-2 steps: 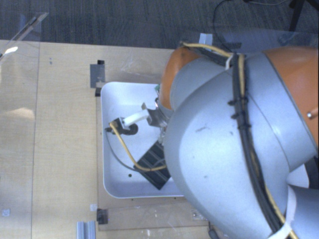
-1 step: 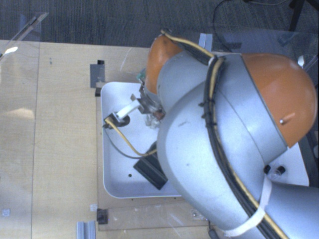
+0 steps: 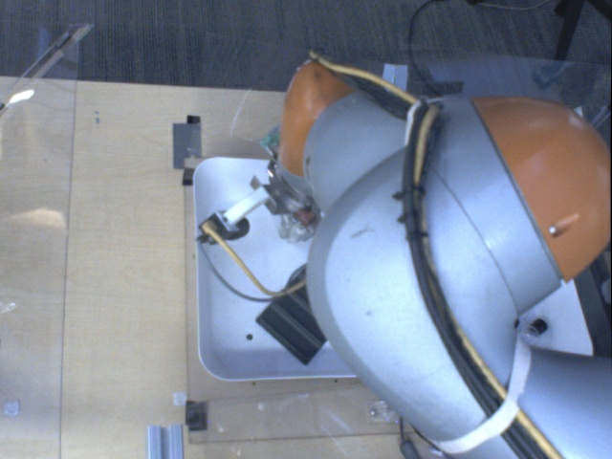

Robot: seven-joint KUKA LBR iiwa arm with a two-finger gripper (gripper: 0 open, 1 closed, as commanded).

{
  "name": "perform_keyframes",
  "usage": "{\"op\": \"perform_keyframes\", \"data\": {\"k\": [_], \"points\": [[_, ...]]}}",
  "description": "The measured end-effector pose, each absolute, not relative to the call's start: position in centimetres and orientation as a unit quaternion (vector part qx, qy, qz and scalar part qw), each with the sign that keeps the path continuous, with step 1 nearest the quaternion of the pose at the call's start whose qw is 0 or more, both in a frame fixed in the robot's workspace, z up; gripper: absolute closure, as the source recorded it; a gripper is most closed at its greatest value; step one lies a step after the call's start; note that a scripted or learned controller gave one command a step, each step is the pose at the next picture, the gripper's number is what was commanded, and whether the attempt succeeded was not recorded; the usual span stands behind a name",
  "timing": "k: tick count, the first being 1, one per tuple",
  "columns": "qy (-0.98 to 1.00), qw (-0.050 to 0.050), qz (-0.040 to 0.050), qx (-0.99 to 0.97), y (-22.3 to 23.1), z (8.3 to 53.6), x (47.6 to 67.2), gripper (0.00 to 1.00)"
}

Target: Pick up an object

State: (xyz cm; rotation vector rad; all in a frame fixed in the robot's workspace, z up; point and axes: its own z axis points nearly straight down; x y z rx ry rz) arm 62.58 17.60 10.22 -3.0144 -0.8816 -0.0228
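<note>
The grey arm [image 3: 421,275] covers most of the white bin [image 3: 220,342] on the wooden tabletop [image 3: 96,256]. The end effector [image 3: 295,220] hangs low over the bin's upper part; I cannot tell its state. A black flat object [image 3: 290,328] lies near the bin's lower edge, partly under the arm, apart from the end effector.

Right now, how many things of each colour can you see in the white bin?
Black: 1, the block
Clear: 1, the cup
Green: 1, a bit at the arm's edge
Total: 3
The arm hides much of the bin.
</note>
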Motion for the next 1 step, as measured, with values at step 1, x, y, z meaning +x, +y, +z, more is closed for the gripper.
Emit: {"op": "perform_keyframes", "data": {"k": [1], "points": [[-0.284, 0.001, -0.0082, -0.959, 17.74, 11.32, 62.64, 1.00]]}}
